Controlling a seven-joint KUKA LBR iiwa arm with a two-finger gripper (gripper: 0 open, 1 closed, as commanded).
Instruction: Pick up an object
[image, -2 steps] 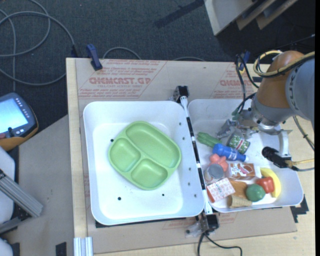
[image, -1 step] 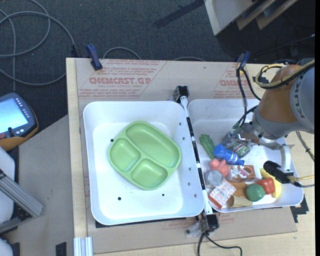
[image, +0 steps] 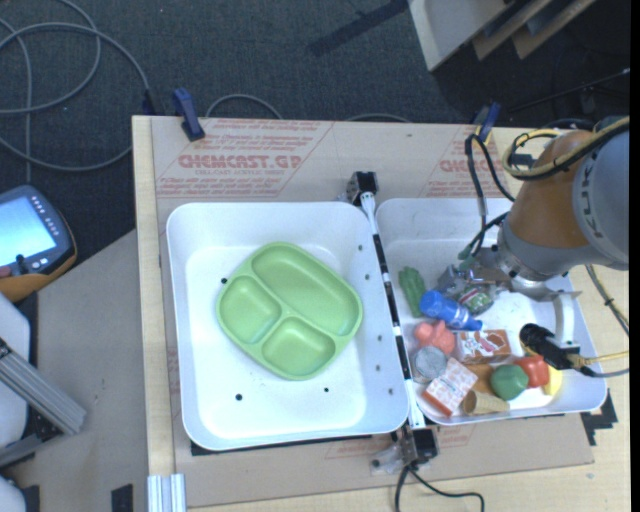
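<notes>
The claw (image: 474, 290), its opening impossible to tell, hangs in the right bin (image: 430, 215), with the blue toy (image: 446, 308) just lower left, long axis running left-right.

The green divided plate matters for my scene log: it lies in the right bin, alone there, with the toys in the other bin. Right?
Wrong bin. The camera view shows the green divided plate in the left bin; the toys fill the right bin.

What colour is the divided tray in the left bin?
Light green tray, clear in the camera view.
</notes>
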